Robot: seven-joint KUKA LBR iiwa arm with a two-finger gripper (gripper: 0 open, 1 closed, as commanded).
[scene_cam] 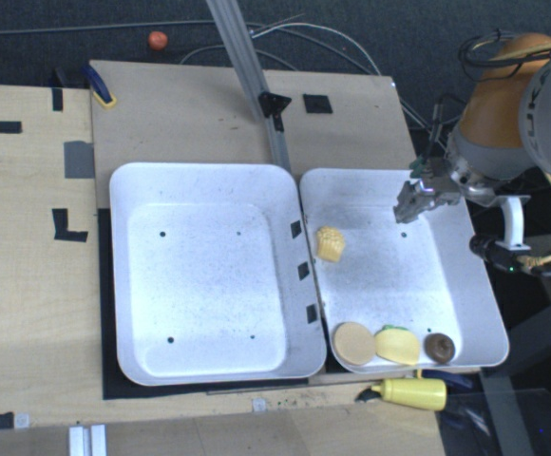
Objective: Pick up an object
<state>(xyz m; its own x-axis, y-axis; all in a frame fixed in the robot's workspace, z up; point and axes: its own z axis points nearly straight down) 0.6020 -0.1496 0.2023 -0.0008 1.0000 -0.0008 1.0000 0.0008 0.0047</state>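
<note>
Two white bins sit side by side on a wooden bench (28, 255). Nothing lies in the left bin (199, 359). Near the left edge of the right bin (465, 255), about halfway along it, lies a small yellow corn piece (330, 244). Along the front edge of that bin sit three things in a row: a tan round disc (355, 343), a yellow lump (398, 345) touching it, and a small brown ball (439, 348) near the front right corner. Just outside that front edge lies a yellow tool (410, 392). From the right, the grey and orange arm (508, 103) reaches in. Its gripper (410, 205) hangs over the back right part of the right bin, well apart from the corn. I cannot tell if it is apart or together, and nothing shows in it.
</note>
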